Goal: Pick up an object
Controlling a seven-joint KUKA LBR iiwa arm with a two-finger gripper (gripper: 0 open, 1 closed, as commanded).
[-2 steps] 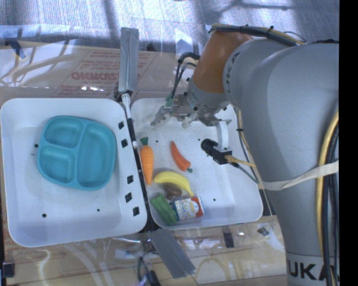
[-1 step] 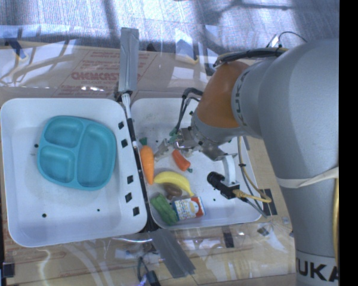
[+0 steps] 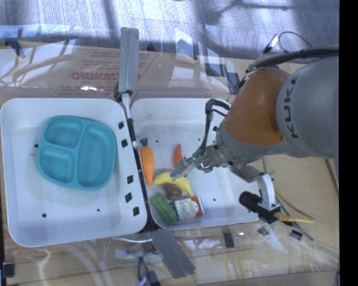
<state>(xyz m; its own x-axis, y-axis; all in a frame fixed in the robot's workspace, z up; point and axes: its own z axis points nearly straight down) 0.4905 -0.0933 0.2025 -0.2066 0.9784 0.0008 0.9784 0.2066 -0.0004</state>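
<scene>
1. Risk: the objects in the right bin [image 3: 227, 210] are bunched together, namely the toy carrot [image 3: 147, 164], small orange-red piece [image 3: 178, 154], yellow banana-like piece [image 3: 170, 179], brown piece [image 3: 173, 190], green piece [image 3: 163, 208] and small labelled packet [image 3: 188, 208]. A descent here probably nudges neighbours or pinches two at once.
2. Risk: the yellow piece and brown piece touch. The claw tip may slide off the rounded toys and close on nothing.
3. Risk: the carrot lies just beside the bin divider [image 3: 131, 159]. A grab there may clip the wall.
4. Arm pose: the arm [image 3: 274, 115] reaches in from the right, its orange band above the wrist, bulk over the right bin's right half and wrist angled down-left.
5. Claw [image 3: 184, 168] sits low between the orange-red piece and the yellow piece, near both. Contact unclear.
6. Claw state: cannot tell, tip too small and blurred. Nothing visibly gripped.
7. Task things: all candidates lie in the right bin, lower-left part, not lifted.
8. Left bin [image 3: 18, 177] holds a teal divided plate [image 3: 77, 152], well apart from the claw.
9. Judged stage: approach or pre-grasp, pick not yet done.
</scene>
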